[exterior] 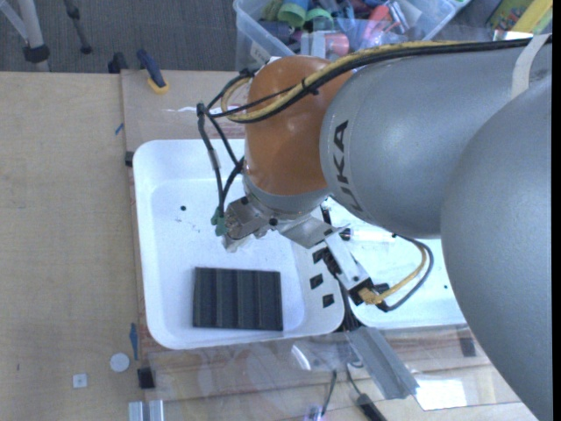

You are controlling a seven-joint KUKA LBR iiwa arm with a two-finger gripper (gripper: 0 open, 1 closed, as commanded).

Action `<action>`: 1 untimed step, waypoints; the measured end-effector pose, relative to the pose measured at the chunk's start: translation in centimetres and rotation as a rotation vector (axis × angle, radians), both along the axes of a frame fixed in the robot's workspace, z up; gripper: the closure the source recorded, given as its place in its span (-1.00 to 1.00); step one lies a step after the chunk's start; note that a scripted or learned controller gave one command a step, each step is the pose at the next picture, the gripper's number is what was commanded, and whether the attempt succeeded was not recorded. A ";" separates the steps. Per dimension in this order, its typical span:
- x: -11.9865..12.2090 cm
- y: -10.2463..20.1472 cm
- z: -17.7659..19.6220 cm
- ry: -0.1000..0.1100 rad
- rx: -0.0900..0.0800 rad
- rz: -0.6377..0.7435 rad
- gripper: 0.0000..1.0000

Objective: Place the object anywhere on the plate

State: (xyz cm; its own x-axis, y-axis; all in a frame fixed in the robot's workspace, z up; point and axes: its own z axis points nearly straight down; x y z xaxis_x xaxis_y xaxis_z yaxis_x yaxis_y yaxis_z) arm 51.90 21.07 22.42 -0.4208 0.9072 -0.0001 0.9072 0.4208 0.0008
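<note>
A clear plastic tub (351, 11) of bright toys stands beyond the surface's (61, 235) far edge. A blue-and-yellow clamp (152, 71) lies at the far edge. A small round disc (119, 362) lies near the front edge.

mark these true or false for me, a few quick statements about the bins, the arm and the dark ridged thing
1. A dark ridged plate lies flat in the left bin. True.
2. The dark ridged plate sits at the far edge of the bin. False: it lies by the near edge.
3. The arm's orange band hangs over the left bin. True.
4. The gripper rests on the dark ridged plate. False: it is beyond the plate's far edge, over bare white floor.
5. A clear tub of colourful toys stands beyond the bench. True.
</note>
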 end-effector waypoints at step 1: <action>-4.0 0.5 -9.6 0.004 0.000 -0.030 1.00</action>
